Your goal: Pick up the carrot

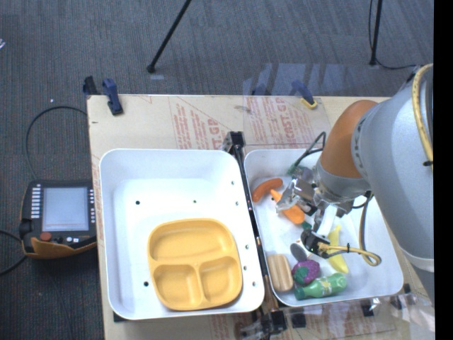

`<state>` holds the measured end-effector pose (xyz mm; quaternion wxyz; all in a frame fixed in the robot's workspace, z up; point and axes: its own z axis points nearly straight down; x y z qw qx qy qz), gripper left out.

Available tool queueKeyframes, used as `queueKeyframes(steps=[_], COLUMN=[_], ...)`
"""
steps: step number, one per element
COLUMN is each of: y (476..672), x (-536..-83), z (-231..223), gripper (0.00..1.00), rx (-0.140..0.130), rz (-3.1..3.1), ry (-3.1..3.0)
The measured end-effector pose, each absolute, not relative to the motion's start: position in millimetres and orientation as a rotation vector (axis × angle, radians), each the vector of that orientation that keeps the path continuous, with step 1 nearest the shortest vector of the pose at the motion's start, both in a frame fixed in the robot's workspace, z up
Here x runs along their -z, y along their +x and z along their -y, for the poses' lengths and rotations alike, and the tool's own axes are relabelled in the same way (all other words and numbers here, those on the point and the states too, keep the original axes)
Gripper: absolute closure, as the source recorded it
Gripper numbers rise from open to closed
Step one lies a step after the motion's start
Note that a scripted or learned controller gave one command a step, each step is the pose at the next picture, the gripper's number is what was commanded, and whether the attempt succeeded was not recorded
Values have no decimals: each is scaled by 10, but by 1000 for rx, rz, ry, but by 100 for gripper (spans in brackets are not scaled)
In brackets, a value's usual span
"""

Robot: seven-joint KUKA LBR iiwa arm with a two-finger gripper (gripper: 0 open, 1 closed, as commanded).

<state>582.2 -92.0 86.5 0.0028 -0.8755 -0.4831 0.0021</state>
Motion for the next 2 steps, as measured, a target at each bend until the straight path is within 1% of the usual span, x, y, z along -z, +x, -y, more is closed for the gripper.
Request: queueKeyframes(steps=[1,2], y=[5814,5858], x=[-951,-1871], z=[913,301], gripper=[100,100], rx=[-13,-7], rz=[1518,608], ry=[-2738,-3077])
